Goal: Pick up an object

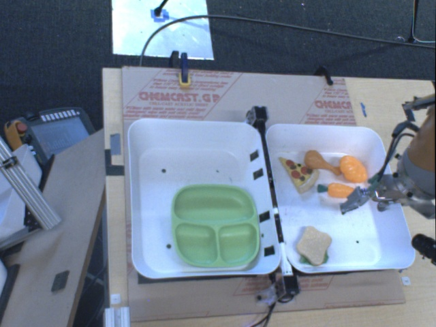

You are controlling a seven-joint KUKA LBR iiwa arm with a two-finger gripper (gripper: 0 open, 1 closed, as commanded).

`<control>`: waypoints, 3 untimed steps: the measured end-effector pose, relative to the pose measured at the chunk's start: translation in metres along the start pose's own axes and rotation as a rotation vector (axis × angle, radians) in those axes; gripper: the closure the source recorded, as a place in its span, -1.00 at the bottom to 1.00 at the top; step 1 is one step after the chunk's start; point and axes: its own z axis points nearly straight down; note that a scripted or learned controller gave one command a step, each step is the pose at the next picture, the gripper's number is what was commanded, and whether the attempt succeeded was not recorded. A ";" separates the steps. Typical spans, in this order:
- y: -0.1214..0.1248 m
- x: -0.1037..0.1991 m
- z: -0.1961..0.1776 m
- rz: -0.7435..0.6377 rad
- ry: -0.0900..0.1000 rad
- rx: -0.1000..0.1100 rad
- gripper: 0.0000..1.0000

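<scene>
Dark carpet floor (54, 39), wooden bench (286, 90)

Plastic and cardboard – mostly matt

Left of the gripper (366, 199), smooth white plastic bins (204, 131); glossy green plastic tray (214, 225) – rough brown cardboard (225, 90) behind.

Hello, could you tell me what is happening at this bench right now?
A grey robot arm reaches in from the right over the right-hand white bin, its gripper low beside the small orange carrot toy. Nothing shows between its fingers, so no object has been picked up yet. That bin also holds a pizza slice toy, a brown drumstick toy, a round orange toy and a sandwich toy. The left-hand white bin holds a green divided plastic tray.
</scene>
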 end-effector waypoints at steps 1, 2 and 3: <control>0.003 0.000 -0.006 -0.004 -0.003 -0.012 -1.00; 0.012 -0.005 0.048 -0.002 -0.002 -0.009 -1.00; 0.013 -0.005 0.100 -0.002 -0.001 -0.010 -1.00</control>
